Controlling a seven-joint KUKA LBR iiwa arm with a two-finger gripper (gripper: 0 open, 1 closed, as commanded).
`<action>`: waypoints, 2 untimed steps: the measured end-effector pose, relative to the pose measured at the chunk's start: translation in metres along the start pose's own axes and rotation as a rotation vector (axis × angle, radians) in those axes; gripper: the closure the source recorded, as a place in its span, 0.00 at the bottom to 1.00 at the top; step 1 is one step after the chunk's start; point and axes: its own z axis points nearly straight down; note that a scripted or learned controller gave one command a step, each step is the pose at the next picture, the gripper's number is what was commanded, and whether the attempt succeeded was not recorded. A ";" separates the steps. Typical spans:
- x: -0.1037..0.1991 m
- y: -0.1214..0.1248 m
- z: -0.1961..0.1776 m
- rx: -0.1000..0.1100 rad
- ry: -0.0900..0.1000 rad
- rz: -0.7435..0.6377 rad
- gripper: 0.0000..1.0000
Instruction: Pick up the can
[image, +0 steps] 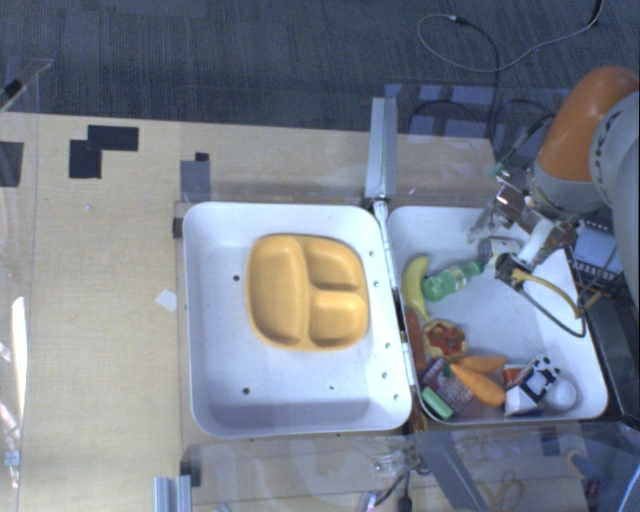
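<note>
1. hovering over the far side of the right bin (505, 322), the end effector (497, 232) hangs well apart from the pile; how far open it is, i cannot tell.
2. the can (448, 392), i judge, is the dark cylinder lying on its side in the near-left corner, wedged under the carrot (478, 383).
3. tight there: the bin's wall just beside, the banana (413, 285) along it. the bare middle offers the freer way in.

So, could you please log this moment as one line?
arm over right bin's far side | banana, green bottle, carrot inside | yellow tray in left bin
</note>
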 end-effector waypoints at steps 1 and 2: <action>-0.019 0.038 0.078 -0.002 0.001 0.208 0.00; -0.016 0.039 0.065 -0.006 0.005 0.202 1.00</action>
